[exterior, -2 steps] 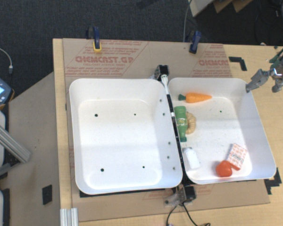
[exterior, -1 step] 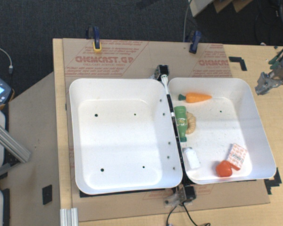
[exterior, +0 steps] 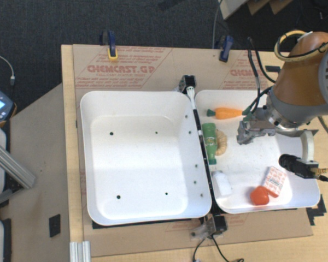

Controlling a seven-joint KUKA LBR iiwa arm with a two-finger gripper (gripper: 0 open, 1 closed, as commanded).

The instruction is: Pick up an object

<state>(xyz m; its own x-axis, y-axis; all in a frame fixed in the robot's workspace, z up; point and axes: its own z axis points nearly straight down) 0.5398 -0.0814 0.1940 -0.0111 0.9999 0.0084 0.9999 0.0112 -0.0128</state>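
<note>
Red ball (exterior: pixel 259 196): seen nearest the camera, in the right bin (exterior: pixel 300 200), below the pincer (exterior: pixel 246 135).
Patterned packet (exterior: pixel 275 180): seen just beside the ball.
White block (exterior: pixel 223 183): seen near the divider.
Green bottle (exterior: pixel 209 142): seen left of the pincer.
Pincer: nothing is seen held; its state cannot be told.
Carrot (exterior: pixel 227 113): seen beyond the pincer.

Bright, even overhead light washes the white bins (exterior: pixel 136 146) nearly featureless; shadows stay soft, detail perhaps slightly blurred.

Robotics lab: clamped cardboard-topped bench (exterior: pixel 153 59), white bins (exterior: pixel 98 146), cables, robot arm (exterior: pixel 303 75).
</note>
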